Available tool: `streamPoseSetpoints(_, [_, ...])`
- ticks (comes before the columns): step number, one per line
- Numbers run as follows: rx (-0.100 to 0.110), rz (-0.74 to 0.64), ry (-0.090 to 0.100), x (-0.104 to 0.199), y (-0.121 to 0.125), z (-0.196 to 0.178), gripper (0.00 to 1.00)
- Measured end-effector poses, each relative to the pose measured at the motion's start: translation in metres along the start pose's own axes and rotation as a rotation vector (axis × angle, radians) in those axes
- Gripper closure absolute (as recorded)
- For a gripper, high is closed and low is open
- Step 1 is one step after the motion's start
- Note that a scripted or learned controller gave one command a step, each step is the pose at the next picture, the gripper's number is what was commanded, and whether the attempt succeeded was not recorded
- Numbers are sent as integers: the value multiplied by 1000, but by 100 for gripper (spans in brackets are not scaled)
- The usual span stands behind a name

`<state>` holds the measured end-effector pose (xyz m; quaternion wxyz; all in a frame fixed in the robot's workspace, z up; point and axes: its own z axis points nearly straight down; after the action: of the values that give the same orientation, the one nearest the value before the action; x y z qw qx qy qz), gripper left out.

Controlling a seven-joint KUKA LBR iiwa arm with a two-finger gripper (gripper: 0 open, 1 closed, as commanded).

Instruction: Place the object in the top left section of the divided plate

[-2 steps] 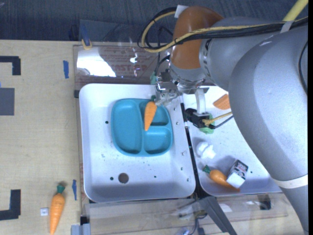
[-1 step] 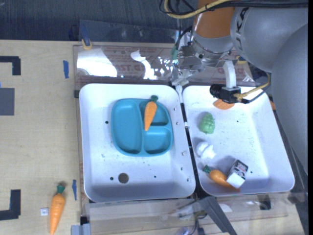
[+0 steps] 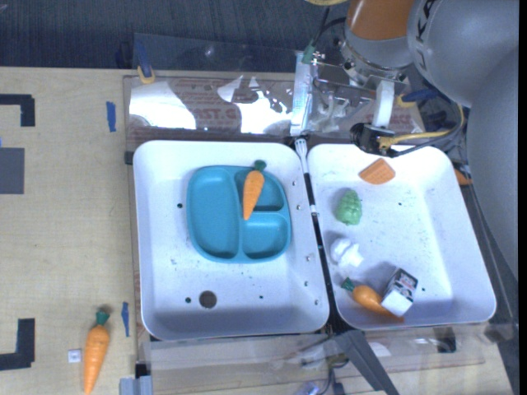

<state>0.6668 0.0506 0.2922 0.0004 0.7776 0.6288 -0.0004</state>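
With the carrot (image 3: 252,192) lying in the top right section of the blue plate (image 3: 216,220), its tip crossing the divider, the end effector (image 3: 354,97), whose state I cannot tell, is hanging beyond the plate, so a centred regrasp seems wise.

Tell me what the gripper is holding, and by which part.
Nothing is visibly held. The gripper sits above the bins; the carrot lies on the blue plate.
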Motion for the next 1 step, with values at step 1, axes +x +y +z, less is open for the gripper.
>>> streamPoseSetpoints(1, [10,-281,-1,44,-38,74,100])
